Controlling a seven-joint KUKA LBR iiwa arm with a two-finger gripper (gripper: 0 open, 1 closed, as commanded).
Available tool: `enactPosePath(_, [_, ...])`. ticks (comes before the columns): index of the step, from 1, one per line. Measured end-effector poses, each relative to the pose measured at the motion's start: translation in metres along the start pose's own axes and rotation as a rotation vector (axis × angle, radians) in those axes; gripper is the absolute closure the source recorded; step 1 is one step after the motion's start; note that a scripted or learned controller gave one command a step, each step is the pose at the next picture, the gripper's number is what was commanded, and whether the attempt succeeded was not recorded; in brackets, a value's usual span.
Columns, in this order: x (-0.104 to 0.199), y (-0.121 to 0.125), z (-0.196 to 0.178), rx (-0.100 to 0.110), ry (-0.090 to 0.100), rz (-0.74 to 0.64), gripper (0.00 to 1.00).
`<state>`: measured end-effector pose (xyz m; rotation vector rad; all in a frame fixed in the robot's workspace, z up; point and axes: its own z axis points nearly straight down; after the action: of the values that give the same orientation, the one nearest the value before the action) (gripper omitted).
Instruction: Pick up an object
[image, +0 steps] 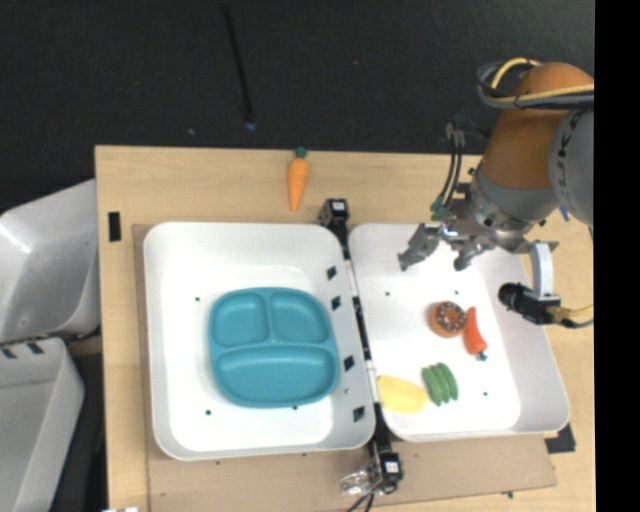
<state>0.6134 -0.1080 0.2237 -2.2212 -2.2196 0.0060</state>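
Nearest the camera, at the front edge of the right bin (540, 405), I see a yellow piece (402, 394) touching a green ridged piece (439, 383); just behind them sit a round brown piece (449, 318) and a red-orange pepper (474, 332), touching each other. The left bin (165, 330) carries a blue divided plate (272, 346), and a toy carrot (297, 179) lies on the bench (200, 185) behind both bins. The claw (437, 250) hangs over the rear of the right bin with its fingers spread apart and nothing between them. I judge the current step to be the approach: no grasp has been made. The next move calls for selecting one item, centring the claw over it, descending, then closing. The paired items touch, so I expect a clean grasp to need a careful finger line.
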Motion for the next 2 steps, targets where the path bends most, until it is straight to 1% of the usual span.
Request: enactPosePath(2, [0.001, 0.003, 0.085, -0.001, 0.0, 0.003, 0.0])
